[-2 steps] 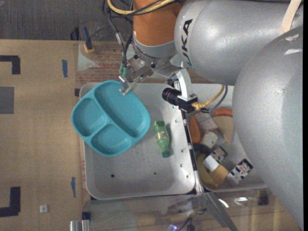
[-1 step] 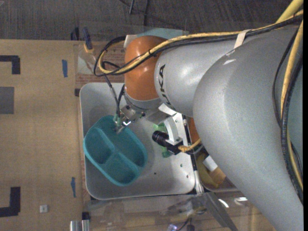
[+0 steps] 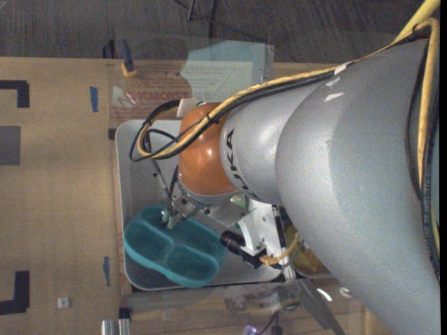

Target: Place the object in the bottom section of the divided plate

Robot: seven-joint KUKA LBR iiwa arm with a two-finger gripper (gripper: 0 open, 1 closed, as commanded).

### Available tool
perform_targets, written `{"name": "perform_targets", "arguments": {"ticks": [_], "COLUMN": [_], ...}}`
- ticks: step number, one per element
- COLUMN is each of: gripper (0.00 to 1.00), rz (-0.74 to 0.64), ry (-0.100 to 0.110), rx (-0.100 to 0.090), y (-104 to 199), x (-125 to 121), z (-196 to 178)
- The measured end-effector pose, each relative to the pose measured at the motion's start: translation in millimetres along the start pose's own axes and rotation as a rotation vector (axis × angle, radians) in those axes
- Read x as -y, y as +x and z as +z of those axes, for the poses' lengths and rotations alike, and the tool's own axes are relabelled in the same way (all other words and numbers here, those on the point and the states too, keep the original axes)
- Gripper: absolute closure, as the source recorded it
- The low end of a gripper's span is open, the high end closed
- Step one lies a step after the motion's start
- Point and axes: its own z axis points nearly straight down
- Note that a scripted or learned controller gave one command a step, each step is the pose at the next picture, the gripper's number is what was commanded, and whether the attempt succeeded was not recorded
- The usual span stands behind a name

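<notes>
Hovering Over the Plate, Drop Not Confirmed

Hovering low above the teal divided plate (image 3: 174, 251), the tool (image 3: 170, 218) sits over the plate's upper rim, at or just beside the inner wall that splits its compartments. The object to be placed cannot be made out: nothing clearly separate from the tool's own metal parts shows at its tip, and the compartments that can be seen look bare, though the arm (image 3: 293, 166) covers the plate's right end. Whether the tool is spread or pressed together cannot be told, since the wrist hides most of it.

The plate lies tilted in the lower left part of a white bin (image 3: 133, 187), which rests on the wooden counter (image 3: 56, 187). A small black cylinder (image 3: 241, 246) on the wrist hangs over the plate's right end.

My judgement is that the approach is largely done, with the tool already at the plate. What remains, as far as this view shows, is getting the object into the bottom section and confirming it lies there; the tool now seems nearer the upper compartments than the lower one.
</notes>
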Motion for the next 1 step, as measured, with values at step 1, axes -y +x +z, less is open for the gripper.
{"name": "perform_targets", "arguments": {"ticks": [1], "gripper": [1.00], "rz": [0.014], "ry": [0.013], "rx": [-0.009], "y": [-20.7], "x": [-23.7], "z": [-43.5]}}
